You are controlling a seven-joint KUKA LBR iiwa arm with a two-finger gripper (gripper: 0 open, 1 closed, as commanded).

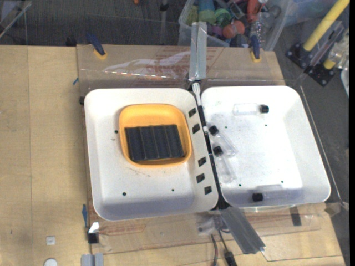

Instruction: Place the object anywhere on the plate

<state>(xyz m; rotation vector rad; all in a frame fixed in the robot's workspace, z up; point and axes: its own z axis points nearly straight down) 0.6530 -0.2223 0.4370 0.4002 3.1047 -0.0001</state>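
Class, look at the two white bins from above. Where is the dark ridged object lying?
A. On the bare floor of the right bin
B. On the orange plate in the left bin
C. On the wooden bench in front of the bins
B: the dark ridged object lies flat on the orange plate, which sits in the left bin.

Even, bright overhead light; white bins (260, 148) near blown out, detail washed. Soft shadows under bin rims. Slight overall softness; background clutter beyond bench (39, 148) dimmer, mildly blurred.
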